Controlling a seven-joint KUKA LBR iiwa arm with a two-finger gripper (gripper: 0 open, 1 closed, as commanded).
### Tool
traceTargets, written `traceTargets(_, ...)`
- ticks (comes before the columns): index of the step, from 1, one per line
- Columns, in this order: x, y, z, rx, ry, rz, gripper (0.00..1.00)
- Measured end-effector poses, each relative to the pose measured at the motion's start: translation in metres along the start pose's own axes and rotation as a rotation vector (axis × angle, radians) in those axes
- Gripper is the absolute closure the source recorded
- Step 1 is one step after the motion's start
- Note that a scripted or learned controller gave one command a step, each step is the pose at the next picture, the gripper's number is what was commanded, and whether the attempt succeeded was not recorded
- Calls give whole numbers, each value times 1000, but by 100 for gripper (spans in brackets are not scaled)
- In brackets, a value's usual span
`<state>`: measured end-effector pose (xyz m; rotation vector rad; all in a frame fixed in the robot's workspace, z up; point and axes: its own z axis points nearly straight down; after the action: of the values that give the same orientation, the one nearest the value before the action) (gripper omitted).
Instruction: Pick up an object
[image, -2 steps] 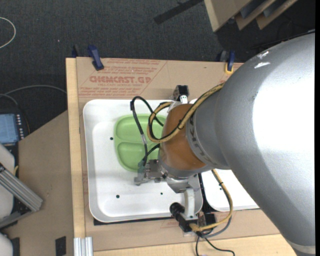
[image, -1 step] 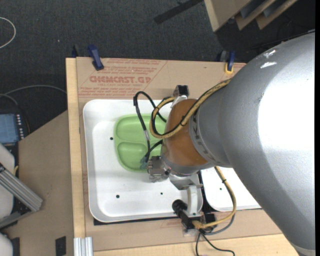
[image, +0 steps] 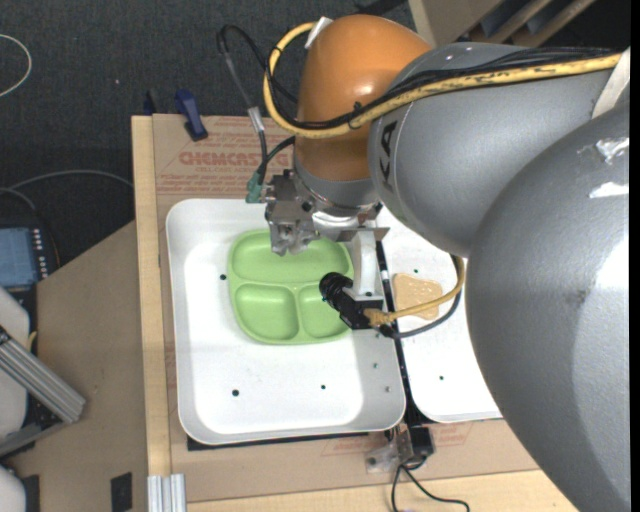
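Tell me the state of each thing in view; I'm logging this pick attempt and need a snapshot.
Green divided plate: lying flat, right way up, in the left bin, compartments bare.
Tool: down over the plate's far edge; whether it grips anything cannot be told.
Left bin: on the bench, holding the plate.
Right bin: beside the left bin, largely hidden by the arm.
Tan flat piece: lying in the right bin, partly hidden.

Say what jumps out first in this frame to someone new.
The grey arm with its orange band dominates the right and top of the view, reaching in over the bins. Its gripper hangs over the far edge of a green divided plate lying in the left white bin. A tan, flat object lies in the right bin, close to the divide.
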<state>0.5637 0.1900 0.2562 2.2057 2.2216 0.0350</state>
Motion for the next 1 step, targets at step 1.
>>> traceTargets(1, 24, 50, 7, 18, -7, 4, 100)
